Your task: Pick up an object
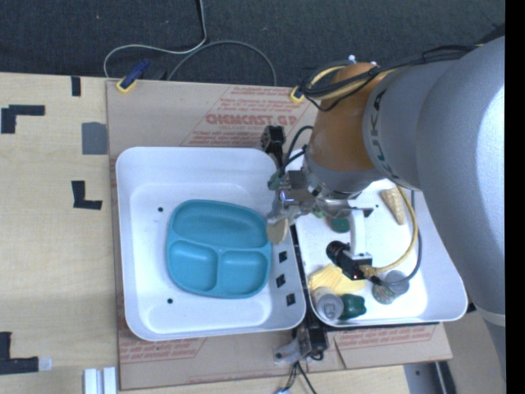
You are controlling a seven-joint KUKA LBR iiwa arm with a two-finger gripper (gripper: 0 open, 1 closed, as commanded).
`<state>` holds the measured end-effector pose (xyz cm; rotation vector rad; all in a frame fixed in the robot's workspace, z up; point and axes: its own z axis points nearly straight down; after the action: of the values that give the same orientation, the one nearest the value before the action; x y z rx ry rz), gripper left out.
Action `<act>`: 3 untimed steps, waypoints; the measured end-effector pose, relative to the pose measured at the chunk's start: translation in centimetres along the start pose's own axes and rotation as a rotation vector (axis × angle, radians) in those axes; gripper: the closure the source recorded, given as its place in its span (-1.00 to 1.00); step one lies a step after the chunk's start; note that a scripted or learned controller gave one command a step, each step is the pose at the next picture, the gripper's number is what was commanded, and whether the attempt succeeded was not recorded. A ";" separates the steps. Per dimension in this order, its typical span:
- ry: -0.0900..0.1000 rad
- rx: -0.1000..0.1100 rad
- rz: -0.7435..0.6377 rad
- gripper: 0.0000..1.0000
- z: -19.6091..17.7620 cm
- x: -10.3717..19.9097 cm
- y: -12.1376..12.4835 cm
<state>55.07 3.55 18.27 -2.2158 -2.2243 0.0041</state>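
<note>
**Gripper over the wall between the bins, grasp unclear**

Grey arm with orange wrist band (349, 130) reaches in from the right, covering the upper part of the right shallow white bin (447, 298); gripper (280, 216) sits low over the shared wall between the two bins, just beside the right edge of the blue three-compartment plastic plate (217, 249); cannot tell how far the gripper is open, or whether it has hold of anything; plate lies flat in the middle of the left shallow white bin (139, 187), alone there; right bin holds small items near its front edge: yellow crumpled piece (326, 279), grey metal cylinder (330, 307) touching a dark green lump (353, 305), grey round knob-like piece (394, 286); tan elongated piece (395, 204) lies nearer the back, apart from the rest; both bins rest on a brown cardboard sheet (238, 117) on the pale wooden bench (49, 236)
</note>
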 end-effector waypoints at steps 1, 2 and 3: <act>-0.001 -0.008 0.006 1.00 -7.6 -6.1 0.9; 0.000 0.003 0.003 1.00 -1.2 -3.9 1.1; 0.000 0.000 0.000 1.00 -0.1 1.8 -0.6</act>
<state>54.44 5.36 18.33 -2.2153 -2.2241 0.0043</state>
